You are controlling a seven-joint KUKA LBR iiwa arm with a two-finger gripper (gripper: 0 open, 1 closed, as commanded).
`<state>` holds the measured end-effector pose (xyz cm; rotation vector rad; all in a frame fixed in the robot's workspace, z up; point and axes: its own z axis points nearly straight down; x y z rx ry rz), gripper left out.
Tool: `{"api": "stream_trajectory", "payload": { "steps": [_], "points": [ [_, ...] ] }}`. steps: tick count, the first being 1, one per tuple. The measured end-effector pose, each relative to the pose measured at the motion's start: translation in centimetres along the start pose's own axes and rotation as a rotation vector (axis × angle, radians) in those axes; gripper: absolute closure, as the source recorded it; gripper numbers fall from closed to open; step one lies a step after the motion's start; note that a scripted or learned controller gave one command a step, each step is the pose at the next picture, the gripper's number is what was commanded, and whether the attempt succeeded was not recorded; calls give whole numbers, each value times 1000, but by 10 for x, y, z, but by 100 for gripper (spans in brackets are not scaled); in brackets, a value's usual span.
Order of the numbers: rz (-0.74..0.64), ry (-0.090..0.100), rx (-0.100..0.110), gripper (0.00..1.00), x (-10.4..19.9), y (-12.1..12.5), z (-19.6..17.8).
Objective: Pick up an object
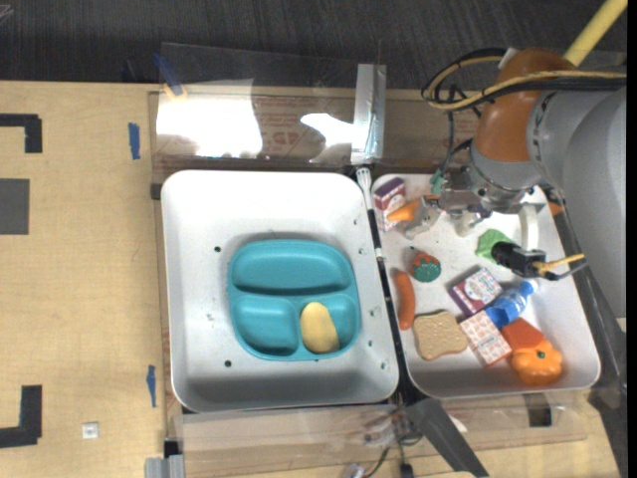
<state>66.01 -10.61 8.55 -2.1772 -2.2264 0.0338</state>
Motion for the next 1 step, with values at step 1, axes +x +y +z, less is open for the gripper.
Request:
{"api": "stream_trajectory", "payload": {
  "steps": [1],
  "points": [
    [152, 3, -16, 0, -27, 3, 0]
  ]
}}
